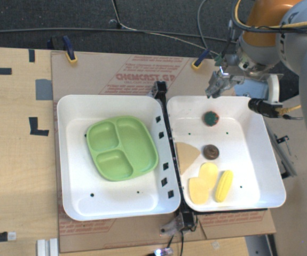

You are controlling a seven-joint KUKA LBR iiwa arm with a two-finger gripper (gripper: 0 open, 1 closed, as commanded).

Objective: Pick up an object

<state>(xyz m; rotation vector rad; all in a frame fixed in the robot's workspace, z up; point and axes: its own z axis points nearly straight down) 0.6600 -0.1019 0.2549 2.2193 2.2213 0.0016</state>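
Near edge of the desk (20,196): pale wood at left with dark tape marks, brown cardboard sheet (142,73) under both bins
Yellow pieces: corn cob (223,185) lying along the front of the right bin (260,143), touching a flat yellow piece (203,183) on its left (two lobes, possibly two pieces, cannot tell)
Tan wedge (187,153): flat against the right bin's left wall, just behind the yellow piece
Brown round item (211,152): mid-bin, just beside the tan wedge's tip, apart from the yellow piece
Dark green round item (211,118): toward the back of the right bin, well apart from the corn cob
Left bin (73,143): white and shallow, side by side with the right bin, black clips along the shared wall
Green tray (122,147): three compartments, lying flat and slightly turned in the middle of the left bin
Tool (218,87): above the back rim of the right bin, near its left corner, behind the dark green round item and not touching it; nothing seen between the fingers, gap narrow at most (too small and blurred to call open or closed, cannot tell)
Arm (273,15): grey with orange band, entering at upper right, cables looped above it
Clamps: blue and yellow clamp (68,49) at the cardboard's back left corner, another clamp (199,62) at back right near the tool
Backdrop: dark carpet (89,9) beyond the desk, thin cable across it
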